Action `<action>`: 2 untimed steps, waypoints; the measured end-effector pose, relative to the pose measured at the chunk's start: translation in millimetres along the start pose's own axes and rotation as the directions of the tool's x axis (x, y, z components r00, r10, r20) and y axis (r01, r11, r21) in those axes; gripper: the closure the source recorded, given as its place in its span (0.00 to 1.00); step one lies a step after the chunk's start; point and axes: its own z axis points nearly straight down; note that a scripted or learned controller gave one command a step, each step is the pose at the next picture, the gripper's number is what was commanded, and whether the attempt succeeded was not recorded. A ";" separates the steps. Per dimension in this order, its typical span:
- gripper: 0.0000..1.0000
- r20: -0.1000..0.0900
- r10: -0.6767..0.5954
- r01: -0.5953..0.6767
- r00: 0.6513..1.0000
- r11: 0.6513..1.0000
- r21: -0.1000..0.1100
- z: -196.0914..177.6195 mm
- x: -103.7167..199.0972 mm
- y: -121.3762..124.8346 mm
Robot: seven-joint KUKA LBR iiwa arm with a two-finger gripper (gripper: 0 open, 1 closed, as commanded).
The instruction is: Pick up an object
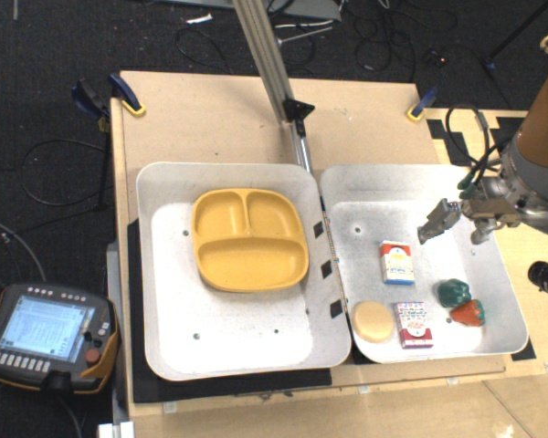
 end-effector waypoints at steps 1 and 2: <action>0.00 0.000 0.001 -0.001 1.000 1.000 0.000 -0.1 -0.1 0.0; 0.00 -0.001 0.003 -0.003 1.000 1.000 0.006 54.3 -6.5 -7.9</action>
